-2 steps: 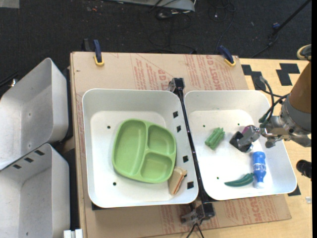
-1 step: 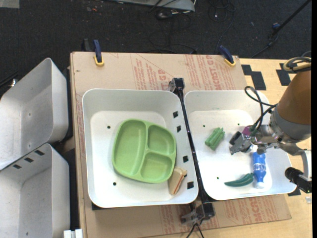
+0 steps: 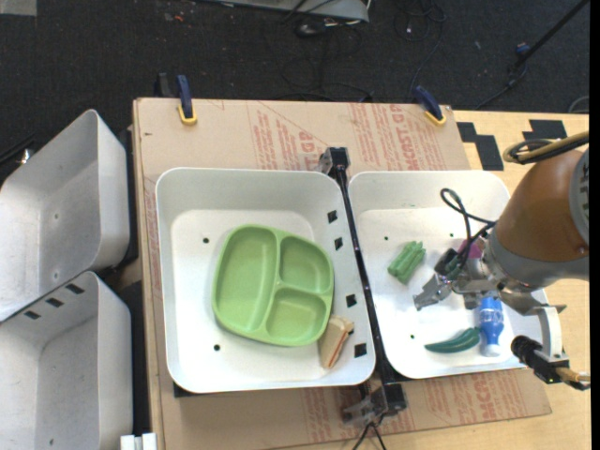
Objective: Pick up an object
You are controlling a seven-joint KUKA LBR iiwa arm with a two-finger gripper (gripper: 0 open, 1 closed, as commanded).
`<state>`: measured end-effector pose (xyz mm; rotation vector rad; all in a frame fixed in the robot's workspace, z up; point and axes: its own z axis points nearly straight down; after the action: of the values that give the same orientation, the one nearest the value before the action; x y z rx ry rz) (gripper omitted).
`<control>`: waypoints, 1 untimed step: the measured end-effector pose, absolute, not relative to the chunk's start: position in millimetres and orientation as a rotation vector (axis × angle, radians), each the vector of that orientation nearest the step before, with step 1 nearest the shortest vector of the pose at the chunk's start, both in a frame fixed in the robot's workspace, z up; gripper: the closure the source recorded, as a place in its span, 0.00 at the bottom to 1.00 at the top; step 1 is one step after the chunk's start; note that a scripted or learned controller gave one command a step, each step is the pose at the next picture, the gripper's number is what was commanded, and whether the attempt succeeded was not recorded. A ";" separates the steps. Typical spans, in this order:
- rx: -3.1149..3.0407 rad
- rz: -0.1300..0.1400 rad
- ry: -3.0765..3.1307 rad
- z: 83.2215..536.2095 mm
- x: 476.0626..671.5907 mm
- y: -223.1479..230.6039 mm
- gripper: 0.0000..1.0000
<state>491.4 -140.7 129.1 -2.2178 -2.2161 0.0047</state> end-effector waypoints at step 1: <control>-2.224 0.000 -2.219 142.6 493.1 -141.8 1.00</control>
<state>493.1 -141.8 142.6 -2.2244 -2.2186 0.0000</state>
